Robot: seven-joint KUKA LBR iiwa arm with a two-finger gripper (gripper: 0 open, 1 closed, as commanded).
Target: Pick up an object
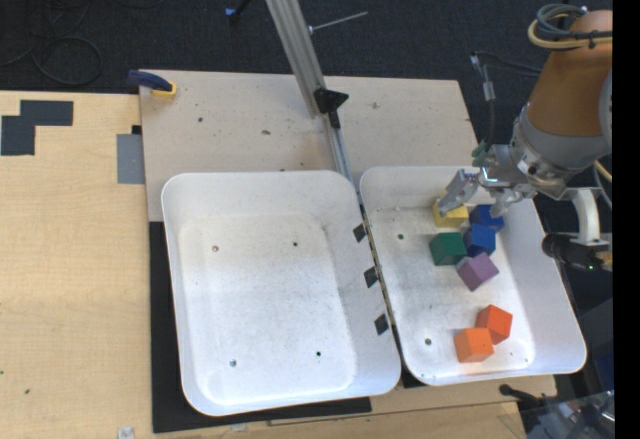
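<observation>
The right bin holds several small blocks. A yellow block, a blue block, a dark green block and a purple block cluster near its far right. Two orange blocks lie toward its near right corner. My gripper hangs over the far end of the cluster, its fingers spread apart above the yellow and blue blocks. Nothing shows between them. The grey and orange arm comes in from the right.
The left bin lies beside the right one, with black clips along the shared edge. A slanted aluminium rail rises behind the bins. A blue and yellow clamp lies at the bench's far left.
</observation>
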